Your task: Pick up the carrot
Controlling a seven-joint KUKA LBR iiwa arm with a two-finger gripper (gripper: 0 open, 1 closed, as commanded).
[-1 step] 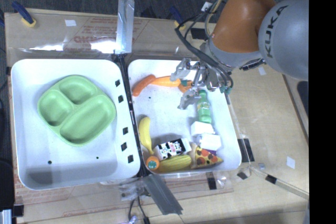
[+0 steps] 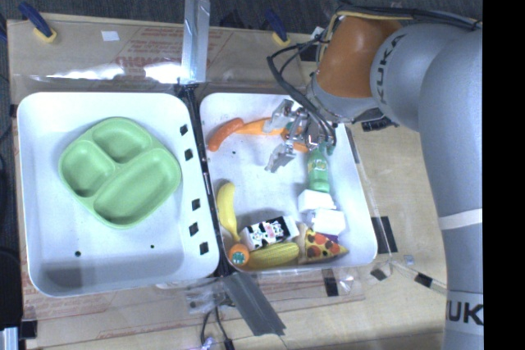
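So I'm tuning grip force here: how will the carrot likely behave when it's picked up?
The carrot looks like a smooth moulded toy, so probably stiff and light. Its tapered, rounded shape could let it slip or roll on the white bin floor. The end effector sits at its thin end, where a pinch may pivot it.

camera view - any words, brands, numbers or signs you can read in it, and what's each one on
"KU": large white letters on the arm's grey lower link, cut off at the picture's edge.
Dark letters running along the arm's wrist housing, beside the orange band: too blurred to read.
Faint red print on the cardboard behind the bins: too faint to read.
Green bottle label: too small to read.
Black and white box: a pattern, with no legible text.
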